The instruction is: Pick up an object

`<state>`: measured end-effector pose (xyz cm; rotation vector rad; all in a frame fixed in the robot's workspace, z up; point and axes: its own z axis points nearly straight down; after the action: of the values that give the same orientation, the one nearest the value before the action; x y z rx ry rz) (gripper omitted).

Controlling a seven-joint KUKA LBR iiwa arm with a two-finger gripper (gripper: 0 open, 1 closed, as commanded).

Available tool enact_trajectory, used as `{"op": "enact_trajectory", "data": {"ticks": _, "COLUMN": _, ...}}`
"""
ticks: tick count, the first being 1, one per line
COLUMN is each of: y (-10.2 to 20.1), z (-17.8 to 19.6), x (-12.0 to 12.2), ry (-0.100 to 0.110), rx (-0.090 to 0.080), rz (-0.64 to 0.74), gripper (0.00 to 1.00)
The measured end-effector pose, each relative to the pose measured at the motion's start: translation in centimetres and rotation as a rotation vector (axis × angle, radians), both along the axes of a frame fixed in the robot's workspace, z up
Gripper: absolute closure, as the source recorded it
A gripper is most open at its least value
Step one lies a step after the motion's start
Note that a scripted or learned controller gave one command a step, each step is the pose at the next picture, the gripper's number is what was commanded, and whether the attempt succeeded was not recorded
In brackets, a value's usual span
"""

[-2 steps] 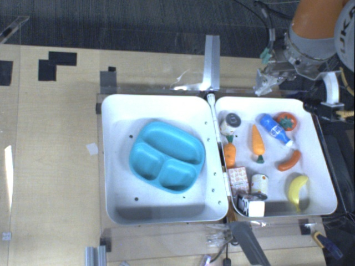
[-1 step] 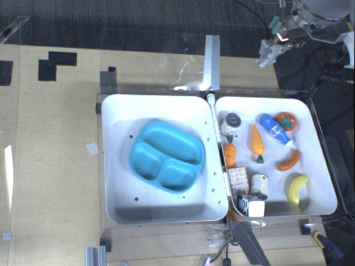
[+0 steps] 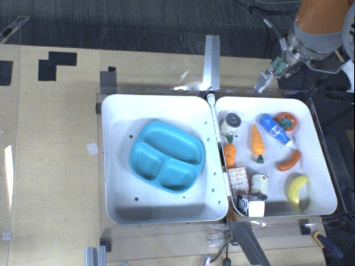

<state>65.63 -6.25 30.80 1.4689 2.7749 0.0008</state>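
So the gripper (image 3: 265, 82) is seen up at the top right, hung just past the far rim of the right bin (image 3: 317, 127), well above the stuff inside; whether it's open or closed can't be told from this angle, and nothing is seen in it. The arm (image 3: 321, 10) is parked in the upper right corner, orange band and all. The right bin is packed: a carrot (image 3: 257, 141) is laid near the middle, a blue bottle (image 3: 274, 128) is tilted just beside a tomato (image 3: 287, 121) at the far side, a sausage (image 3: 289, 160) is set below those, and a banana (image 3: 298, 190) is found in the near right corner. Along the left wall a small dark-topped figure (image 3: 229, 123), a smaller orange piece (image 3: 229, 153), a patterned box (image 3: 237, 178) and a white cup (image 3: 259, 183) are lined up, with a white block (image 3: 255, 208) at the near edge. In the left bin (image 3: 116, 165) a blue divided plate (image 3: 166, 155) is laid about centre. Both bins are sat side by side on the counter (image 3: 50, 165).
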Motion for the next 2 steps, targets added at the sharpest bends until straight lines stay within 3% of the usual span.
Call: {"op": "enact_trajectory", "data": {"ticks": 2, "y": 0.25, "z": 2.00, "x": 0.32, "ry": -0.006, "rx": -0.002, "rz": 0.011, "gripper": 1.00}}
